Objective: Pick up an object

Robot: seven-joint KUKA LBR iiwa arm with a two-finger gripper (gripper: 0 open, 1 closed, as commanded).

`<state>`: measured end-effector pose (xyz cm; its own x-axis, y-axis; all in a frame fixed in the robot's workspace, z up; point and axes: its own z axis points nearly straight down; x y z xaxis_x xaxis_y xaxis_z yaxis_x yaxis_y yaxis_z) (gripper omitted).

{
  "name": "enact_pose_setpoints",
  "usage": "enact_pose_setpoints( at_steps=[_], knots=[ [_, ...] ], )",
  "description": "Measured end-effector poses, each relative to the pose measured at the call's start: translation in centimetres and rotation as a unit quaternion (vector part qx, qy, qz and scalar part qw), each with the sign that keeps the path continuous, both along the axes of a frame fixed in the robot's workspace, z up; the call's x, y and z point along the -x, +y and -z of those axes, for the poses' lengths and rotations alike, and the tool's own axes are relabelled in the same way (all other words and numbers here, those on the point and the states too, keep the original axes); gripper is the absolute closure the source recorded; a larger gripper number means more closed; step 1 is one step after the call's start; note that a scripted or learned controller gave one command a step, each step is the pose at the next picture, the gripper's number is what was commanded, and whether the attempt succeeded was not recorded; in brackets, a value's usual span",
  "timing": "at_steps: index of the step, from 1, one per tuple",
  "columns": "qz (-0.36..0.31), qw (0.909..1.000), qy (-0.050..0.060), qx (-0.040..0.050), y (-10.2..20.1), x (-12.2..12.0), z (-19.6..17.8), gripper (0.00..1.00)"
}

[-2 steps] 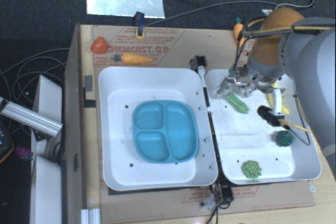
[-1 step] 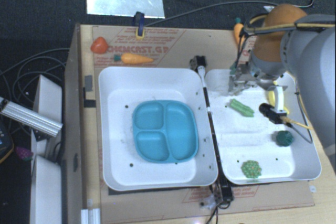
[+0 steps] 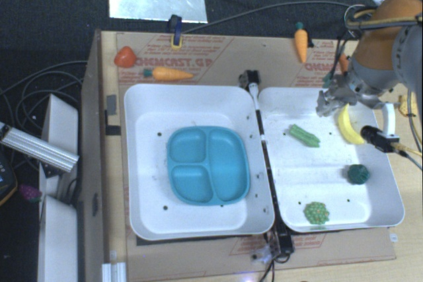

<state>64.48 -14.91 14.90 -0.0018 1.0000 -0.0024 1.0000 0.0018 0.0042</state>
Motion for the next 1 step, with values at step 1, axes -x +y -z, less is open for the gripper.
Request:
enact_pose_setpoints(
  at_steps=[1],
  knots=[
    [0.0,1.0,0.001,-0.0006,0.08,0.02,0.07,0.0]
  ],
)
